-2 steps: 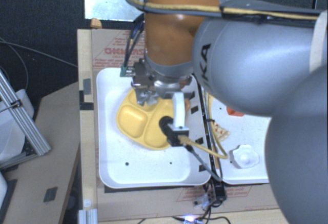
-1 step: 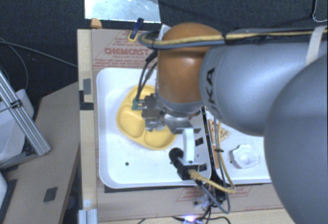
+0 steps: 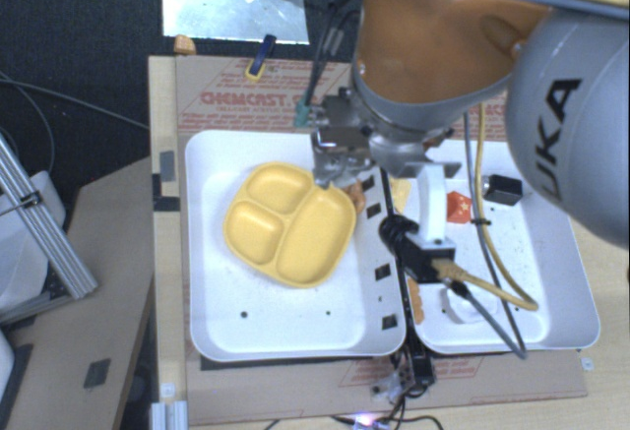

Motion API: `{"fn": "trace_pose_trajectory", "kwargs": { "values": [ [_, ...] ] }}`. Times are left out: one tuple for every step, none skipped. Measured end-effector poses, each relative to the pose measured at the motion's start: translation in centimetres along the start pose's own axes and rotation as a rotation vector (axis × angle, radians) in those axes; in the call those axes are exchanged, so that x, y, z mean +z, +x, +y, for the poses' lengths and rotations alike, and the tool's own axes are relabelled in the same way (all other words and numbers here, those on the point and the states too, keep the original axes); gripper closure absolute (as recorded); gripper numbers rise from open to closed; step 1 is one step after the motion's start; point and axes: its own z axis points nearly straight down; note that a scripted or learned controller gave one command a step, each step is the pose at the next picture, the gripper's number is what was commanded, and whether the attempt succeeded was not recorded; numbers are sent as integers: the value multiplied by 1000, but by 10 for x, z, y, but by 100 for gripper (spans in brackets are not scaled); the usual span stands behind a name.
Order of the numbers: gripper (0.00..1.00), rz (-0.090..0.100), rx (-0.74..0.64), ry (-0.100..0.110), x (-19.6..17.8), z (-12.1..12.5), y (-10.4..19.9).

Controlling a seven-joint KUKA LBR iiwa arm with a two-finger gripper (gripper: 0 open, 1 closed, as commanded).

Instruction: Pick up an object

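Over the left bin (image 3: 212, 320), my gripper (image 3: 338, 167) hangs at the yellow tray's (image 3: 290, 226) upper right corner.

From my seat I see the yellow divided tray lying flat in the left bin, its three compartments facing up, towards the bin's right wall. The gripper comes down right at the tray's rim, but the wrist blocks my sight of it, so I cannot tell whether it is clenched, released or grasping the rim. In the right bin (image 3: 571, 305) lie a red packet (image 3: 459, 208) and a small black block (image 3: 503, 189), well apart from the tray.
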Motion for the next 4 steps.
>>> {"fn": "trace_pose_trajectory", "kwargs": {
  "values": [
    [100,-15,7,32,163,3,-39],
    [100,-8,0,20,159,-5,-32],
    [100,-5,-1,11,93,-3,-21],
    [100,-8,4,13,56,5,-49]
  ]
}}
